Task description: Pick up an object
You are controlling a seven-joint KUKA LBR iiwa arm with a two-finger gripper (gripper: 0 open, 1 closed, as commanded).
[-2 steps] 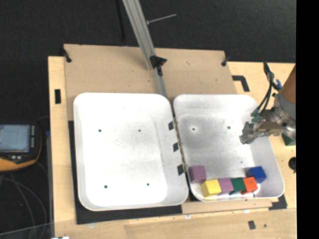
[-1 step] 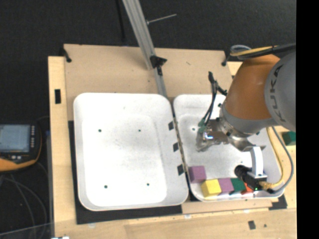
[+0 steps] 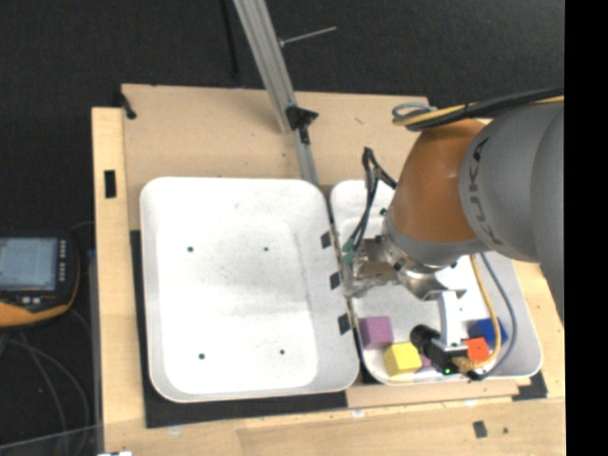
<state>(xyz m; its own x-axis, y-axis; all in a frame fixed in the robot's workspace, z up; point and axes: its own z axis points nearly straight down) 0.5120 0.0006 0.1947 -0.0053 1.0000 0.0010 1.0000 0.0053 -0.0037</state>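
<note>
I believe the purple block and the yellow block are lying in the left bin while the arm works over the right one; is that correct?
Not quite. The camera view shows the purple block and the yellow block lying in the right bin, near its front edge, not in the left bin. The rest holds: the arm is over the right bin.

Single fixed camera: looking down at a slant from above the bench (image 3: 104,255), taking in both white bins, the left bin (image 3: 237,283) sitting mid-frame and the right bin (image 3: 527,350) toward the lower right. The arm (image 3: 475,188) is entering from the right, looming large and near.
</note>
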